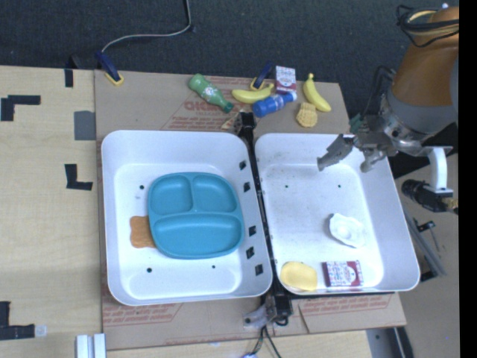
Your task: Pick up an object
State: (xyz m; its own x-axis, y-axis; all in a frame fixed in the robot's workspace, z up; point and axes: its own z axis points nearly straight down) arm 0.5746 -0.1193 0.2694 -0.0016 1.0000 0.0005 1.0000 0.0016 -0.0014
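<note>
Beneath me I see a dark grey carpeted floor [283, 13], a pale wooden bench top [45, 222] and a brown cardboard sheet [149, 103].

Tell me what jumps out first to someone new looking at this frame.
The blue divided plate filling the left bin, with an orange piece poking out from under its left edge. Then the gripper, open, over the right bin's far edge, and the toy clutter behind both bins.

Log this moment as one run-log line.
gripper: open, holding nothing, over right bin far edge | white object, yellow object, red packet: unpicked
</note>
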